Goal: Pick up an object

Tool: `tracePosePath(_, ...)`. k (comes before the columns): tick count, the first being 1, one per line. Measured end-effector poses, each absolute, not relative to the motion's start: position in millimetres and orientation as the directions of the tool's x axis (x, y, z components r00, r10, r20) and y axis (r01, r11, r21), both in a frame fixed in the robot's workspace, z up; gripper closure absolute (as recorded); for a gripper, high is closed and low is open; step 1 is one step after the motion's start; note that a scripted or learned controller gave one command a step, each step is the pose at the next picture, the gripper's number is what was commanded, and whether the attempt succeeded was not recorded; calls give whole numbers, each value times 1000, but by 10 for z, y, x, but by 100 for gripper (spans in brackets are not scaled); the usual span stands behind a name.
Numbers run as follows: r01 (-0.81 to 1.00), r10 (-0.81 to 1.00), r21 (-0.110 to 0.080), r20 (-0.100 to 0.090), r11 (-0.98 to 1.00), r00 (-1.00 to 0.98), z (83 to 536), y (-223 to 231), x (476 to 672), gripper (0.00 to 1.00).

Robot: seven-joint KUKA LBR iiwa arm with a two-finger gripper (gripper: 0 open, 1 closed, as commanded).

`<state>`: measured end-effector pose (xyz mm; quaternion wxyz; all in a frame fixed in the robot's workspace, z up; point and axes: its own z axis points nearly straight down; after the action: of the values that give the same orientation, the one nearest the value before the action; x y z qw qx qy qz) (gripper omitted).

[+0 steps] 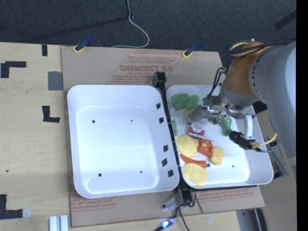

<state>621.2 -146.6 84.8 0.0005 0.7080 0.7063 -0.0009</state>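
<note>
Camera view: I find the gripper [208,110] low over the right bin [240,174], among toy food [197,148] beside a green piece [185,101]; finger state I cannot tell.

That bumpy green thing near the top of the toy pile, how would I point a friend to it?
Start at the right-hand white bin, the one holding the toys. Look to its far left corner, next to the divider between the bins. The green lumpy toy lies there above the yellow and orange pieces, the largest green thing in the pile.
</note>
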Motion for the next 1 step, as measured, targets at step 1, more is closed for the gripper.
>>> tracePosePath(1,1000,1000,2,1,5,-5,842,-1018,6702,0)
